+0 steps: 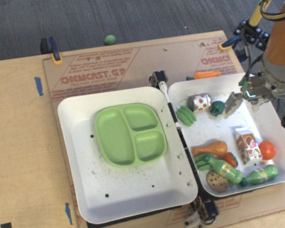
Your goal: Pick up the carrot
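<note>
The carrot (207, 74) is small and orange with a green tip. It lies on the cardboard just behind the far rim of the right bin (284, 131), outside the bin. My gripper (234, 103) hangs over the upper right part of that bin, roughly a hand's width in front of the carrot and to its right. It is beside a dark green toy (217, 107). Nothing can be made out in its grasp.
The right bin holds a leafy green piece (185, 115), a small can (200, 102), an orange drumstick (211, 149), a carton (248, 146), a tomato (266, 149), a green bottle (226, 170) and a cookie (215, 181). A green divided plate (130, 134) lies in the left bin (90, 189).
</note>
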### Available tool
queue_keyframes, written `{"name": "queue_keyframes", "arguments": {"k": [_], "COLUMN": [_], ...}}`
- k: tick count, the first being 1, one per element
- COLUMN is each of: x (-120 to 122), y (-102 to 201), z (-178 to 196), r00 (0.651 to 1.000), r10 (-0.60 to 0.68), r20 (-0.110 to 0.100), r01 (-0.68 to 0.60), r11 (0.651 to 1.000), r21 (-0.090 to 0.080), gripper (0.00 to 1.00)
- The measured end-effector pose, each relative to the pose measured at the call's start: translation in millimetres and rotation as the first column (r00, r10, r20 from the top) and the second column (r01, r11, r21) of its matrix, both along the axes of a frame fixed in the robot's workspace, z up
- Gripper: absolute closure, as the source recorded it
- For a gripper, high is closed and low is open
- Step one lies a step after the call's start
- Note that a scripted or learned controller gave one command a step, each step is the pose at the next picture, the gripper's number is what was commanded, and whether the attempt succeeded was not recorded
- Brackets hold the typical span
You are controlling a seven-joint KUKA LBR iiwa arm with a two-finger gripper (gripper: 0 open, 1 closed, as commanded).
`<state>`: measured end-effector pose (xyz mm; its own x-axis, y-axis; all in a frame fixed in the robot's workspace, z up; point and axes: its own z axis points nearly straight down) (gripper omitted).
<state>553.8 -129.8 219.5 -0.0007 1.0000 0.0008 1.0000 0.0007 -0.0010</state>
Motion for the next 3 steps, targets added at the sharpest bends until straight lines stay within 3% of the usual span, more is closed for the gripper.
{"name": "queue_keyframes", "arguments": {"k": [1,2,3], "x": [-1,-28,-52], "y": [24,32,34], "z": [-119,-129,-129], "r00": [0.974,0.874,0.731], "r10": [-0.225,-0.486,-0.683], "r20": [0.001,0.015,0.017], "r01": [0.225,0.486,0.683], "r11": [0.974,0.874,0.731], "r21": [0.000,0.008,0.012], "gripper": [0.00,0.00,0.00]}}
